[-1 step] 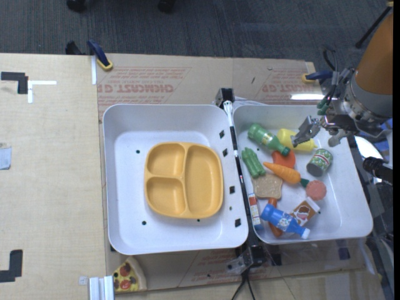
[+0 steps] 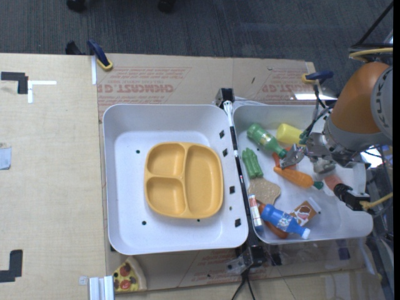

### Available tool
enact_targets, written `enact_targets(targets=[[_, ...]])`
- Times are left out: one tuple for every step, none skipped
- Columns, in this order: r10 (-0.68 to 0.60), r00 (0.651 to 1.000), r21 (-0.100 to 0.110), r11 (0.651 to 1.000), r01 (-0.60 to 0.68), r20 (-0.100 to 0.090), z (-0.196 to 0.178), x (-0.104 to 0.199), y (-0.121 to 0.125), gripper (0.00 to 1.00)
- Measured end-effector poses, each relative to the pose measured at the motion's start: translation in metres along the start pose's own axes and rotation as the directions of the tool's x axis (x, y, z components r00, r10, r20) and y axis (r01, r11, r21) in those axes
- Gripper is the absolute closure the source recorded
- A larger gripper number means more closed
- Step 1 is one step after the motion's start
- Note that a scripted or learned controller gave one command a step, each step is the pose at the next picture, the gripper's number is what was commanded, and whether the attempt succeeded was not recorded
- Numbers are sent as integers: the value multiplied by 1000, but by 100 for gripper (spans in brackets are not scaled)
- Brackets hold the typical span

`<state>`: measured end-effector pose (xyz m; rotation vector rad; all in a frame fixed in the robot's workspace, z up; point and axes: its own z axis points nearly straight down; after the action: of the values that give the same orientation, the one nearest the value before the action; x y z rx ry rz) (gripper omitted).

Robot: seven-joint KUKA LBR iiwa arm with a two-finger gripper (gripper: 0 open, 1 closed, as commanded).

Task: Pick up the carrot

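Underneath, cardboard sheet (image 2: pixel 187 80), pale wooden bench (image 2: pixel 44 167), dark carpet (image 2: pixel 219 17)

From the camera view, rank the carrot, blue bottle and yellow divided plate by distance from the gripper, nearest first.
1. Carrot: right bin, directly beside the gripper.
2. Blue bottle: same bin, toward its near edge.
3. Yellow divided plate: left bin, farthest.

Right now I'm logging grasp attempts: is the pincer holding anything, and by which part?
It cannot be told. The pincer sits at the left end of the carrot in the right bin, but no hold on it can be made out.
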<state>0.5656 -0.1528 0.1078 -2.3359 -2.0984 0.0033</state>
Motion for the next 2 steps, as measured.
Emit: enact_targets(targets=[[115,993,-8,993,-115,-1,14,-37,-15,0],[175,985,-2,985,-175,-1,16,-5,-58,0]])
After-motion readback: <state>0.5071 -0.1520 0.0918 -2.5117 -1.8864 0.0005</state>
